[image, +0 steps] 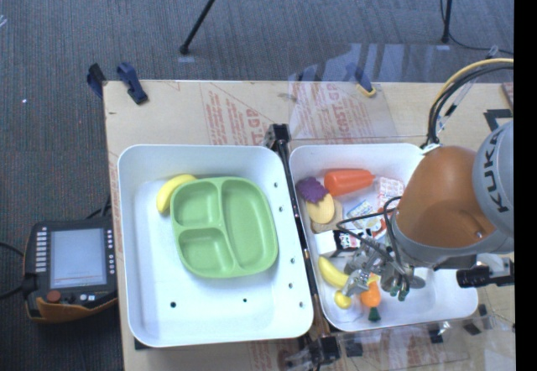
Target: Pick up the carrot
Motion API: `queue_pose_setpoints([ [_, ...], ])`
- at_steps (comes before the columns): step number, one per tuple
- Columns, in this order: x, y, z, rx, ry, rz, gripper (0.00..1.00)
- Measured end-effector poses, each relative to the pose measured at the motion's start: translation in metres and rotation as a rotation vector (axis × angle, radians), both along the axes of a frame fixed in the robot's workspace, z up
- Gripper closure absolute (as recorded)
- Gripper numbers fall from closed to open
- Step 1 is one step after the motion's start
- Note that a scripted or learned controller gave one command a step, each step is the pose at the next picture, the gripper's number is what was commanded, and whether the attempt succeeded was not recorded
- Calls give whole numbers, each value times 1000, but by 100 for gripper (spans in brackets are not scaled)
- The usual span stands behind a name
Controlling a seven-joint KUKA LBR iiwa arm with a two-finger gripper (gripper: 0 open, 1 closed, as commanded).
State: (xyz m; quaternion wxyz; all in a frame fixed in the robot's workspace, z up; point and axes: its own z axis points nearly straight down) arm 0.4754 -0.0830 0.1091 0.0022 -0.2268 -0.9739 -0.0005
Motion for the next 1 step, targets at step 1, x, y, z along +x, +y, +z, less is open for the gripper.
queue_pose_setpoints([
  [1,14,62,81,-1,-13,107,100],
])
